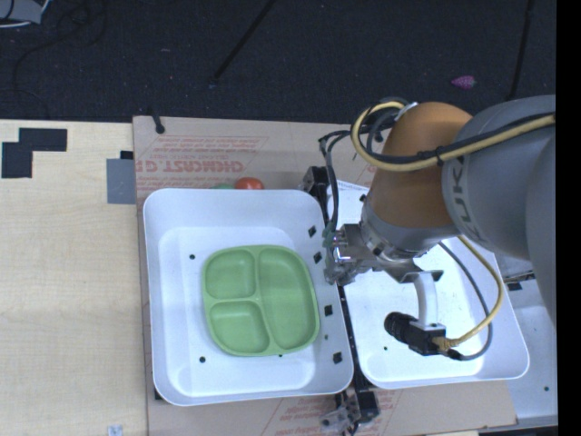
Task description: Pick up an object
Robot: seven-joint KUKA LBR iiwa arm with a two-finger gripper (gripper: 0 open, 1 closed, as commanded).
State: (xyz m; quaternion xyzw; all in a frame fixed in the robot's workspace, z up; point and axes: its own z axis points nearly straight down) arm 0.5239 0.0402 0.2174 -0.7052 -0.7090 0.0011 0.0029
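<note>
White left bin (172, 243) holds green divided plate (260, 299), lying flat.

Green divided plate (260, 299) in left bin (172, 334) — arm (436, 189) over right bin (508, 352).

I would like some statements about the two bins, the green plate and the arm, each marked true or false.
1. The green divided plate lies in the left bin. True.
2. The plate has two compartments. False: it has three, two at its upper side and one wide one below.
3. The arm is over the right bin. True.
4. The plate is held up in the air by the arm. False: it rests on the floor of the left bin, apart from the arm.
5. A small red object sits behind the left bin's far rim. True.
</note>
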